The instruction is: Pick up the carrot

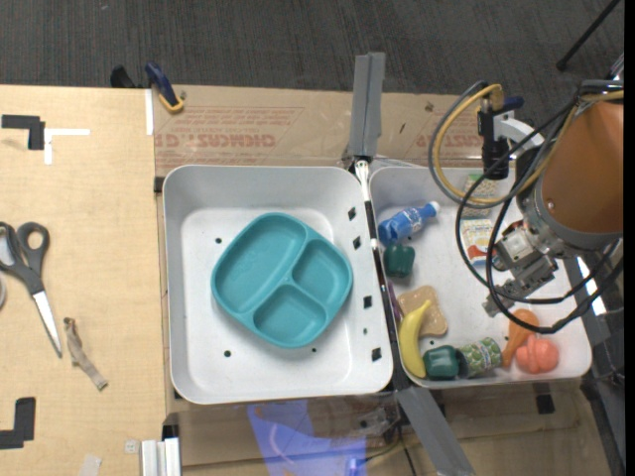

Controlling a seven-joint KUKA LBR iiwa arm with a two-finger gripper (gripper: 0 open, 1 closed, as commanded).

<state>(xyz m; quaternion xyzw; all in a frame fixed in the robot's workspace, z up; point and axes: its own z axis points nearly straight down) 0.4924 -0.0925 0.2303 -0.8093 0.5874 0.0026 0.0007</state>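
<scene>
The carrot is a short orange piece lying near the front right corner of the right bin. It rests between a small patterned green can and a pink-red round fruit. My gripper hangs over the right side of that bin, just above and behind the carrot, with black cables looping around it. Nothing shows held in the gripper. The arm's orange band rises at the right edge.
The right bin also holds a blue bottle, a dark green piece, a bread slice, a banana and a green can. The left bin carries a teal divided plate. Scissors lie on the bench at left.
</scene>
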